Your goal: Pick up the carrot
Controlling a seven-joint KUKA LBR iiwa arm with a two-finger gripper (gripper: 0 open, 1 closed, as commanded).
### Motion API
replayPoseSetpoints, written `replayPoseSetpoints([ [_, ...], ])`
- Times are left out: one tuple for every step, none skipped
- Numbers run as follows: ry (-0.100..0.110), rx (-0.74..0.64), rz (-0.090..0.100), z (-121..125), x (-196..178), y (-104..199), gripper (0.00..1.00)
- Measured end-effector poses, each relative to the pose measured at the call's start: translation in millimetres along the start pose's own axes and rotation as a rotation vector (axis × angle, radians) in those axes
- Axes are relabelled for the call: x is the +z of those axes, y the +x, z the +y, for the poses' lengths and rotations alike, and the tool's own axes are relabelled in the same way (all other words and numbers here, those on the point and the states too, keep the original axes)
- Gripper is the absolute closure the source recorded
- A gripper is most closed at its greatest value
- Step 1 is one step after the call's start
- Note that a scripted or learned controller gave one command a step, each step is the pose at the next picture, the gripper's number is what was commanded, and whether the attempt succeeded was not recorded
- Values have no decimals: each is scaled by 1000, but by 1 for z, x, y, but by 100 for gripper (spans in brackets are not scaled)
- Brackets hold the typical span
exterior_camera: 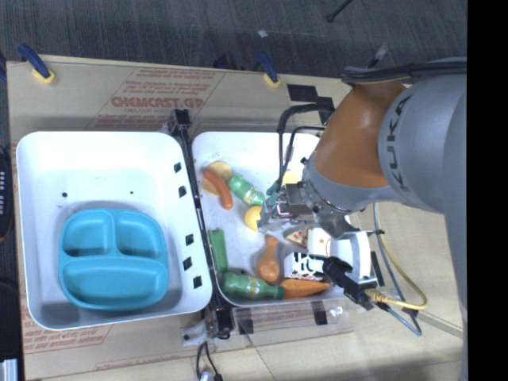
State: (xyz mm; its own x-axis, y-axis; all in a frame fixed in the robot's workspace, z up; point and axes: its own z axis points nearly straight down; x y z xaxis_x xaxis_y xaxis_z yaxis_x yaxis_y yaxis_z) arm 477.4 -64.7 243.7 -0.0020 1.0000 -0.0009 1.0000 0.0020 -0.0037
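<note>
You've got the bench [143,94] w/ brown sheet under two white bins; dark floor beyond, far side. Left bin [48,157] holds a blue tray [115,259]. Arm [397,149] sits over the right bin [238,145]. Carrot [305,289] lies at the right bin's near edge, just right of a green bottle [250,286]. Gripper [279,209]: can't tell its state.

Two bins side by side on counter [119,94]. Left bin [48,157]: divided tray [115,258] toward near edge. Right bin [238,143]: carrot [305,288] at near edge, bottle [250,286] just left of it; arm [373,149] above bin's right part.
</note>
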Motion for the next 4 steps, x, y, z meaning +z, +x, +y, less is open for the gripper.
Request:
replayPoseSetpoints([
  [10,314,3,-2,54,25,100],
  [8,-5,3,-2,106,-55,100],
  [5,324,4,-1,53,21,100],
  [3,111,1,33,28,-49,100],
])
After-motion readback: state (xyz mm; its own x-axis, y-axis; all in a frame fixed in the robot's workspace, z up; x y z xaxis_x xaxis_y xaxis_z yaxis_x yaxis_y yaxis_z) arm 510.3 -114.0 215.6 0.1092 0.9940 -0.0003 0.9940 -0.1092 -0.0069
